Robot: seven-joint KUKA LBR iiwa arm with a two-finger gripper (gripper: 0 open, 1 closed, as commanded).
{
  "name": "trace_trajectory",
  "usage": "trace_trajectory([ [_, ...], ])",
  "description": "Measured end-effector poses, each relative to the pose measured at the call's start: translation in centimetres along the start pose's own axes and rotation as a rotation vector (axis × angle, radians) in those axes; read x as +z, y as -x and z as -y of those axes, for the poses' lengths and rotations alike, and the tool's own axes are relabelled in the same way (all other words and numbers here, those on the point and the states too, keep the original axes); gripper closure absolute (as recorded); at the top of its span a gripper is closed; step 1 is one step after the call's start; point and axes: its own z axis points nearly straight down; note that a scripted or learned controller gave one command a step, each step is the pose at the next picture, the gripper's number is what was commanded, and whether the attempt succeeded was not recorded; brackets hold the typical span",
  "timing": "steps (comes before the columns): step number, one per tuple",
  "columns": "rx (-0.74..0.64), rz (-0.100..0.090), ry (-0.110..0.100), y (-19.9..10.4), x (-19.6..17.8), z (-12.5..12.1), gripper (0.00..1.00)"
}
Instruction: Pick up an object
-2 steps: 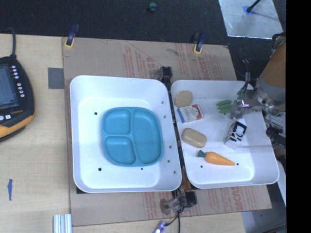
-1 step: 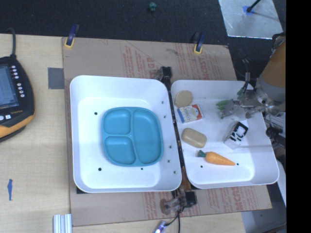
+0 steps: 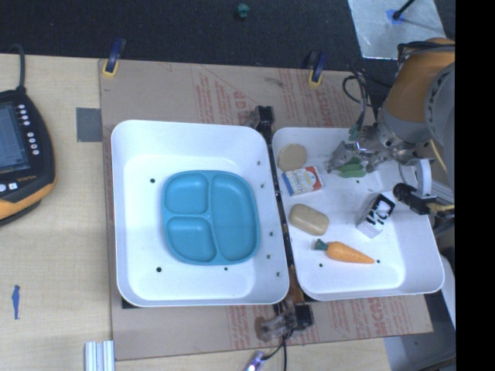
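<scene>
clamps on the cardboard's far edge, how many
2: one blue spring clamp with a yellow tip at the far left corner, one blue spring clamp further right. More may hide behind the grey arm.

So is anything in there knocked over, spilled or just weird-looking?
Nothing is spilled or broken. The blue plate lies flat in the left bin. In the right bin, the carrot, potato, small carton and black-and-white box lie scattered at odd angles, which looks normal here.

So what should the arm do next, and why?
Probably lower the gripper a little onto the green thing under it: it hangs at the right bin's far end with nothing visibly held, while the carrot lies further off.
</scene>
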Motion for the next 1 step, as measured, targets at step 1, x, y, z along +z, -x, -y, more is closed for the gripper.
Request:
trace_trajectory([
  [1,-0.001,0.000,-0.002,-5.89,-0.01,-0.13,0.00],
])
